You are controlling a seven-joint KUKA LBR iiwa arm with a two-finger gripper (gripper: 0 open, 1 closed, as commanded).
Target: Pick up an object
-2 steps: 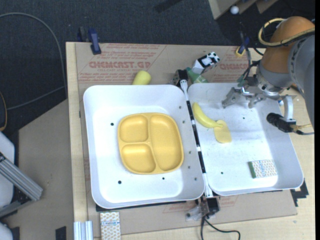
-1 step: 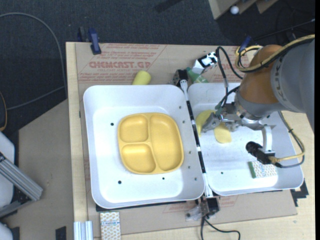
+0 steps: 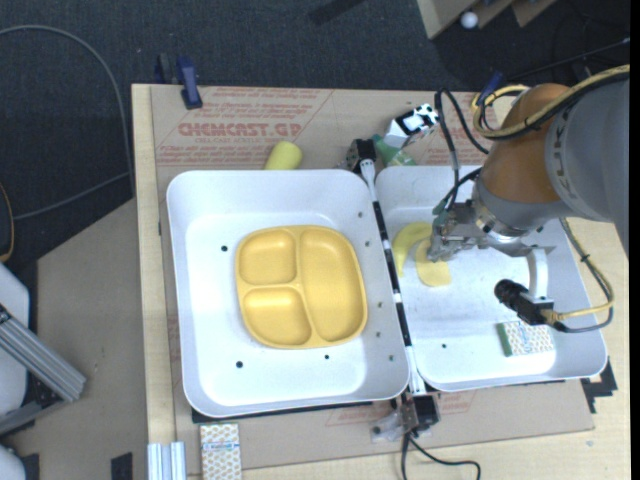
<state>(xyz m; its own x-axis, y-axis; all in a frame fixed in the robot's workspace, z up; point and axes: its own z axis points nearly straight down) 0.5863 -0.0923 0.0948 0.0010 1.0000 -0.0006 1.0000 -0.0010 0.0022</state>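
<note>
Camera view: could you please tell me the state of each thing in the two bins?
Yellow divided plate: right way up, flat in the left bin.
Pale yellow item: lying in the right bin, by the pincer.
Green-and-white pad: flat, apart from the pincer.
Pincer: low in the right bin, at the pale yellow item.

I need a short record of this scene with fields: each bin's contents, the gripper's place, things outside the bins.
left bin: yellow plate with three compartments
right bin: pale yellow object near its left wall; small green-and-white piece near its lower right corner
gripper: above the pale yellow object; grasp not clear
outside bins: small yellow object on the bench beyond the left bin
</note>
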